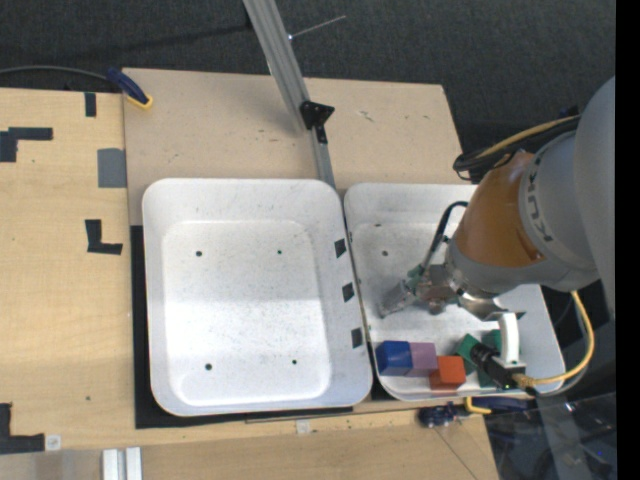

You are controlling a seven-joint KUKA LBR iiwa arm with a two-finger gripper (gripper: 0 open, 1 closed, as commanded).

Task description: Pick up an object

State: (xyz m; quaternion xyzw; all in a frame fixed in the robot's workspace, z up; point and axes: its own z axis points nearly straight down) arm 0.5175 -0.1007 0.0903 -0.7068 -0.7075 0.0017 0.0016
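Several small blocks lie along the front edge of the right bin point(400, 213): a blue cube point(393, 356), a purple block point(424, 355), an orange block point(450, 370) and a green piece point(474, 349). My gripper point(408, 294) hangs low over the middle of the right bin, a little behind and above the blue cube. The orange-banded wrist point(500, 223) covers the bin's right half. Nothing shows in the gripper's grasp.
The left bin point(240, 293) sits beside the right one, sharing a raised rim. A slanted metal rail point(285, 63) runs from the top of the view down to the bins' back edge. A yellow cable point(575, 353) loops past the right bin's front corner.
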